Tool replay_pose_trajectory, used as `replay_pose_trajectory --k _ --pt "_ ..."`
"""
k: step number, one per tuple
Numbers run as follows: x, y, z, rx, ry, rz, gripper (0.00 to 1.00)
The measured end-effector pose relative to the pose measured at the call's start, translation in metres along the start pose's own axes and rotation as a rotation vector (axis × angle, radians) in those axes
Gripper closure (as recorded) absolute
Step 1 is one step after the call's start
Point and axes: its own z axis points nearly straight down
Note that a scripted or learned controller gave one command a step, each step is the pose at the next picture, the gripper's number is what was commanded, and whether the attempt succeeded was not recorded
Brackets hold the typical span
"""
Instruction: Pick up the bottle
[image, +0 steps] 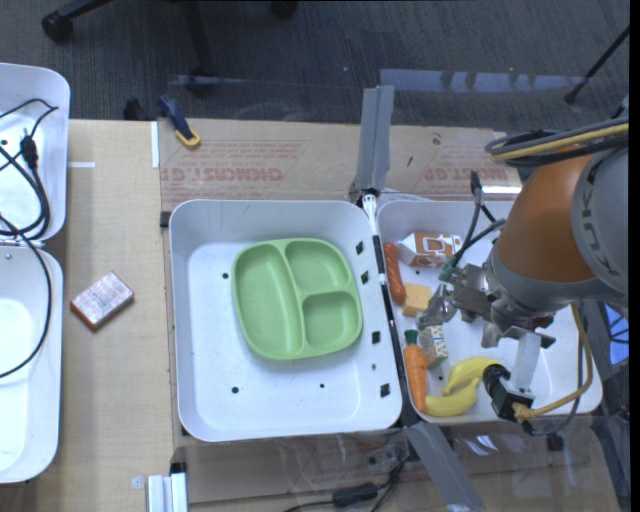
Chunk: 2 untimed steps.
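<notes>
A small bottle (432, 345) with a pale label and a green cap lies in the right bin (590, 395), between a carrot and a banana. My gripper (439, 310) hangs low in that bin, just above and behind the bottle, and its tip nearly meets the bottle's upper end. I cannot make out whether it touches the bottle. The grey arm with its orange band (545, 235) covers the bin's right half.
Around the bottle lie a carrot (414, 375), a banana (458, 388), a sausage (394, 274), a yellow block (415, 298) and a small carton (432, 248). The left bin (200, 390) holds a green divided plate (297, 296). A small box (101, 300) lies on the bench at left.
</notes>
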Motion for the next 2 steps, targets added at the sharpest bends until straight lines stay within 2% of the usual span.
replay_pose_trajectory --k 1,2 --pt "-0.038 0.013 0.008 0.002 -0.001 0.014 0.00" --pt "-0.077 0.026 0.095 0.000 0.000 0.128 0.00"
